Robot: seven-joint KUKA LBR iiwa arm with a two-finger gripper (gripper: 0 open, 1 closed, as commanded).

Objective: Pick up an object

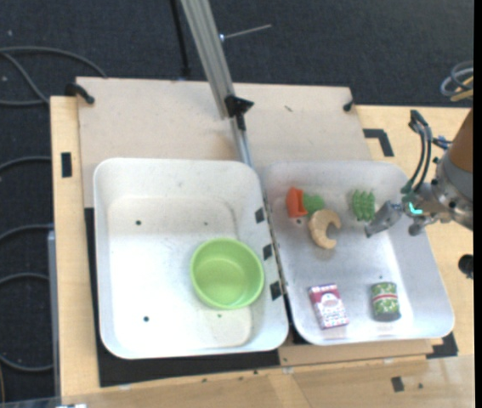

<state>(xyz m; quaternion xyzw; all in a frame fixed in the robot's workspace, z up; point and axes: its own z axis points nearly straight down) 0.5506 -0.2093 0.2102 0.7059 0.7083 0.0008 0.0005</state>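
The right bin [411, 270] holds an orange and green carrot toy [301, 202], a tan croissant [325, 228], a green bumpy toy [362, 204], a red and white box [328, 306] and a green can [384, 301]. The gripper [391, 218] hangs at the bin's right side, just right of the green bumpy toy. Its fingers stand apart with nothing between them.
The left bin [138, 228] holds a lime green bowl [227, 274]. A slanted metal pole [211, 53] runs down to the gap between the bins. Cables [428, 147] hang by the arm's wrist at the right edge.
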